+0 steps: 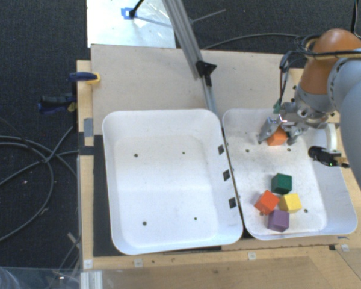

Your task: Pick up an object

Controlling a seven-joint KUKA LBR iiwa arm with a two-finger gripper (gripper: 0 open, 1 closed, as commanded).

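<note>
The bench (150, 77) was seen from above, bearing two shallow white bins side by side. The left bin (117, 161) carried nothing relevant to the step. The right bin (343, 212) held all the blocks, and the arm (349, 83) was extended over its far end from the right.

The gripper (278, 132) was lowered at the far part of the right bin, directly at an orange block (278, 139). The fingers were spread to either side of that block, and its orange face was visible between and just below them. Whether the pads were actually in contact with the block could not be determined, so a secure hold was not confirmed.

Near the front of the same bin, well apart from the gripper, four blocks were clustered: a green block (281, 183), a second orange block (266, 202), a yellow block (290, 203) and a purple block (278, 220), the last three touching or nearly so.

The step in hand was judged to be the closing on the far orange block. For a sound grasp, the fingers were to be centred across two opposite flat faces, seated low on the block, and fully closed before any lift. The lift was to be made straight up, since a tilted or corner grip was considered likely to let the block slip.
</note>
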